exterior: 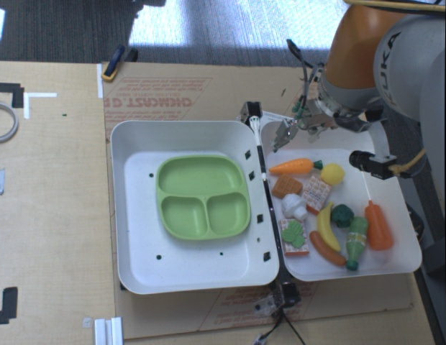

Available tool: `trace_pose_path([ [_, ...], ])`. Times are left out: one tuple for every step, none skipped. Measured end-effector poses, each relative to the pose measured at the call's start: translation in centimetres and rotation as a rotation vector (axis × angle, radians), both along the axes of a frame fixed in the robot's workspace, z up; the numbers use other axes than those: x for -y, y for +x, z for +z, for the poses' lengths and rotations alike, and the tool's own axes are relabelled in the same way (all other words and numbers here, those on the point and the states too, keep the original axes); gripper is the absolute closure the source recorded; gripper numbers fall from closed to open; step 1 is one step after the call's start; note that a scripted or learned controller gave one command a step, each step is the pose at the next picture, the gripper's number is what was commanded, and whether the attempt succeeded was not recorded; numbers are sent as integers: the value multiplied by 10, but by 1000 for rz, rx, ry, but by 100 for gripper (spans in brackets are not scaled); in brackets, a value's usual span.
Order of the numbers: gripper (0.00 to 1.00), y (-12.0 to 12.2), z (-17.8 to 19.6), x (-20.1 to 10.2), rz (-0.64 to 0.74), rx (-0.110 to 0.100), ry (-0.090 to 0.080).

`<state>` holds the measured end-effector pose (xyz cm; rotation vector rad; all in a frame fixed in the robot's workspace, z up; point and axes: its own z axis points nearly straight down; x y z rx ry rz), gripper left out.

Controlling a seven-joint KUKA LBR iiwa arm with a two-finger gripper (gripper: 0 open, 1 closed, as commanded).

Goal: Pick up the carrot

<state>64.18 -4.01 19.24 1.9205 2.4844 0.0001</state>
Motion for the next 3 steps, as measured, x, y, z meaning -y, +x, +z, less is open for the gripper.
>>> trace_pose_path([
  [0,-78,0,-40,277,-2,1],
  [0,-73,0,-9,578,1,-1],
  [0,-69,0,-58,379,1,0],
])
